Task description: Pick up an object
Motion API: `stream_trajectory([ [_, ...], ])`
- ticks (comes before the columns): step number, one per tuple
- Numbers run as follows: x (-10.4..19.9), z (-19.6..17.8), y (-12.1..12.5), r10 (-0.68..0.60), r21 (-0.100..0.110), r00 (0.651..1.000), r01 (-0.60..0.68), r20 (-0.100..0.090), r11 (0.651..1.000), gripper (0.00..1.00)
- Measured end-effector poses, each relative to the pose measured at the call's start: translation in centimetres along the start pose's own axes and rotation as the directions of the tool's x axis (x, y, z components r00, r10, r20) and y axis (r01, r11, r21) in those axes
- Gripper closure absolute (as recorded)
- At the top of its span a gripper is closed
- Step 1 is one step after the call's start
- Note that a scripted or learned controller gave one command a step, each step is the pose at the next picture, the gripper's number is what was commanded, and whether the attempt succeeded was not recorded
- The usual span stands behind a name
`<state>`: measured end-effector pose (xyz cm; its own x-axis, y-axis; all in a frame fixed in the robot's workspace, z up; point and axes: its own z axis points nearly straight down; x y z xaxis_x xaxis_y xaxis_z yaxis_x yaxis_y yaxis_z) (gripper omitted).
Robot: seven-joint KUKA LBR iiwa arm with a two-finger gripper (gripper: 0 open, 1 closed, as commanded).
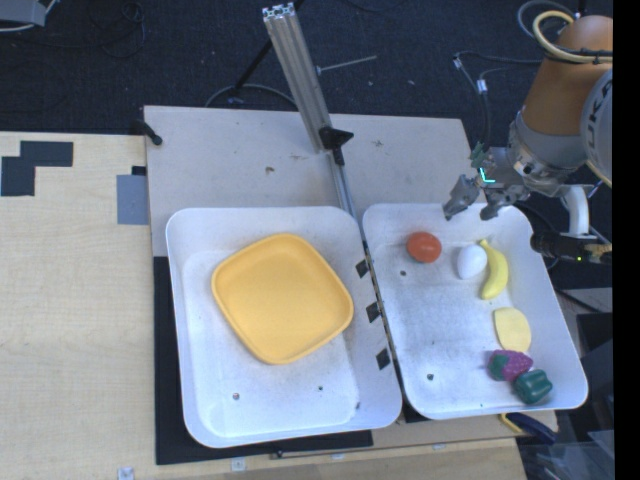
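Note:
The right bin [440,368] holds several toy foods. A red tomato [424,247] lies near its back left, with a white egg [470,261] and a yellow banana [494,271] beside it. Farther forward sit a pale yellow slice [512,328], a purple piece [509,365] and a green pepper [533,385]. My gripper [477,204] hangs over the back edge of this bin, above and behind the tomato and egg. Its two fingers stand spread apart with nothing between them.
The left bin [200,408] carries a yellow square plate [281,296]. An aluminium post [300,68] rises slantwise behind the bins. Black clips [372,311] line the seam between the bins. The arm's orange band [565,78] is at the upper right.

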<state>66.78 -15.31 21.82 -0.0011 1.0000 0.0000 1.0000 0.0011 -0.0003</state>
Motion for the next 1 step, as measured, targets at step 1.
stream_trajectory([
  [1, 0.0, 0.0, 0.0, 0.0, 0.0, 1.0, 0.0, 0.0, 1.0, 0.0],
])
